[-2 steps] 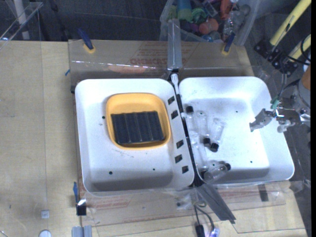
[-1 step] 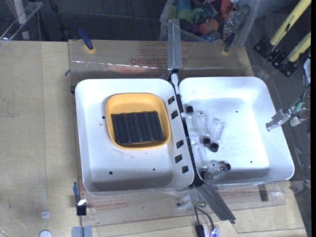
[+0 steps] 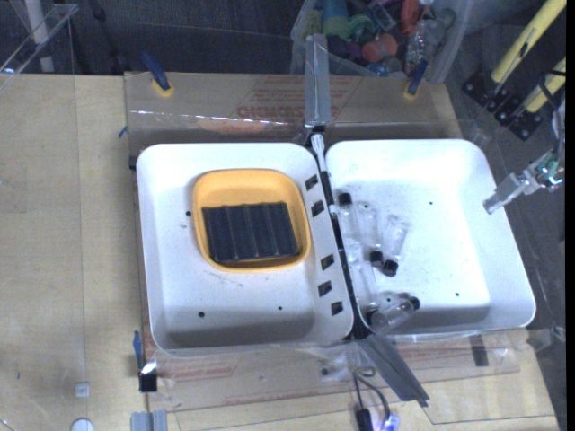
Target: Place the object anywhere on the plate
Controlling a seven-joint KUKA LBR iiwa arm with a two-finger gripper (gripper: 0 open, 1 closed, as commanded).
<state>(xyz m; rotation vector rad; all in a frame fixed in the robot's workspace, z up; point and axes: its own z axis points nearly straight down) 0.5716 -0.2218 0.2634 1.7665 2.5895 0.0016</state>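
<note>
Setup stage as far as I can judge; nothing has been picked up and the plate has no task object on it; it's the yellow dish in the left bin, and the only thing in it is a dark ribbed slab that covers most of its floor; might be an insert, can't say. The object to move looks like 1 of the clear plastic bits scattered in the right bin, close to the divider between the 2 bins; there are small vial-like shapes with black caps, plus a roundish clear piece down near the front corner; honestly I can't tell how many separate items that is, since clear plastic on white just washes out. The gripper sits way off at the right, just past the outer rim of the right bin, well apart from the clutter; it's cut off by the frame edge and small, so whether it's released or clenched I can't tell, and I see nothing in it. Next move, I'd guess: swing in over the right bin, drop onto 1 piece, grab it, then carry it across the divider to the plate; tricky part is landing squarely on something see-through sitting so near the divider wall.
</note>
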